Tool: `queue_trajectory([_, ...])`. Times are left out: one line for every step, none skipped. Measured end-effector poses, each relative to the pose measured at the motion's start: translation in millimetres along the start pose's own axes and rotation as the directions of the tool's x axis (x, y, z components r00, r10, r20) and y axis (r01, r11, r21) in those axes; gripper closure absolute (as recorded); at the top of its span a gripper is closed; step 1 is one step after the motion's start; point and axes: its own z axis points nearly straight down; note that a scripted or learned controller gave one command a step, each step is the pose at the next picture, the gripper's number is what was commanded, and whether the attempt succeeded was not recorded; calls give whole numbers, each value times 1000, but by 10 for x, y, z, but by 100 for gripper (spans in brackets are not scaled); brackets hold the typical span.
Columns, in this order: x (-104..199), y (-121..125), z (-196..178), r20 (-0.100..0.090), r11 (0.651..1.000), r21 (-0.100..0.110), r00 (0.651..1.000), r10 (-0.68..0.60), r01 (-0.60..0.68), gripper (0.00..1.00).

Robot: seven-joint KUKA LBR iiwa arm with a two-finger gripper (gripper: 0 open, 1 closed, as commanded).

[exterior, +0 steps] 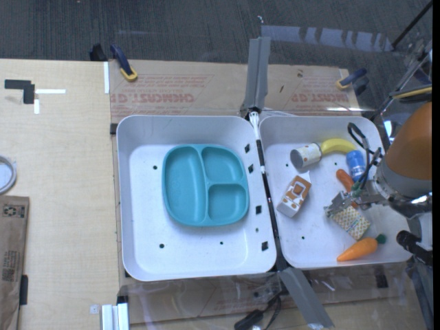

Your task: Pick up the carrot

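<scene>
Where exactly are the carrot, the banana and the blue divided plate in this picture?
carrot [357, 249]: camera view, middle of its orange body, near the right bin's front edge.
banana [338, 145]: camera view, top of its yellow curve, at the right bin's back.
blue divided plate [180, 184]: camera view, floor of its large left compartment, left bin.

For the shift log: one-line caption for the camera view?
Gripper hovers in the right bin, short of the carrot near its front edge.
</scene>
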Motion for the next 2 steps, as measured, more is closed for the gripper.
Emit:
queue_trajectory([-319, 793, 3, -19, 941, 8, 941, 339, -339, 0])
queue_trajectory([-260, 215, -216, -7, 917, 4, 917, 399, -399, 0])
